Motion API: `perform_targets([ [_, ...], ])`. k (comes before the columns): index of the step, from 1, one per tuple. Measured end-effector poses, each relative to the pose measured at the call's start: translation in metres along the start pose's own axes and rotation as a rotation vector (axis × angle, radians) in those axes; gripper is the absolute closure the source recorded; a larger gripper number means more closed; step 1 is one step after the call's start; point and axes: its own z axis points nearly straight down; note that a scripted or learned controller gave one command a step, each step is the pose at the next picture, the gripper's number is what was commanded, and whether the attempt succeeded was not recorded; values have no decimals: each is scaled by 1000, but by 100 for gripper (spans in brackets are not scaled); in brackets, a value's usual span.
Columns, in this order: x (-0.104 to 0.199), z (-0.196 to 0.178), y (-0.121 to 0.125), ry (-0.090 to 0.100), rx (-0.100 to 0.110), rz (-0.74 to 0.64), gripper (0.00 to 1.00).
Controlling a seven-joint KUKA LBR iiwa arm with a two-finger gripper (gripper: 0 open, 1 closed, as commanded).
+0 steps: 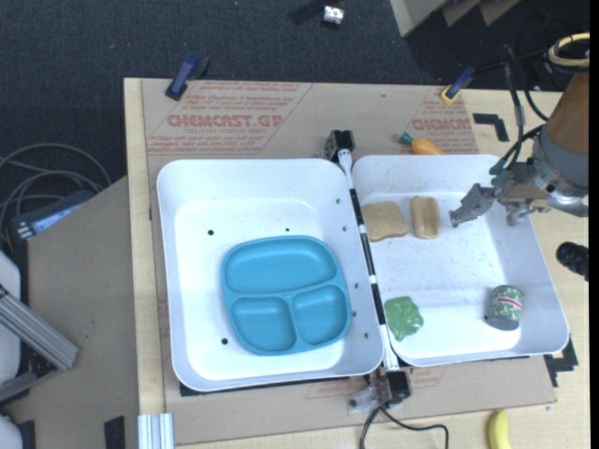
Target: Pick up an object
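Across the cardboard-topped worktop point(309, 110), printed "CHEMCAST", sit my two white bins: the left bin point(178, 251) holds a blue three-compartment plastic tray point(284, 293); the right bin point(449, 171) holds tan bread-like pieces point(385, 220), a green leafy toy point(403, 317) and a small patterned cylinder point(505, 306). My end effector point(487, 202) hovers near the bin's far-right corner, prongs narrowly parted, holding nothing; I judge the pick not yet done.

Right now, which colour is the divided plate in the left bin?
Light blue; the divided plate shows in the camera view.

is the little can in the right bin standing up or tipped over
Tipped over: the can lies on its side near the right bin's front right corner, its dark round end facing the camera.
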Motion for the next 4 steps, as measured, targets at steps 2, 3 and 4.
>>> perform_targets([
  [2,14,139,79,-1,-6,0,0],
  [3,14,129,79,-1,-6,-1,100],
  [4,99,40,74,1,-2,-2,100],
])
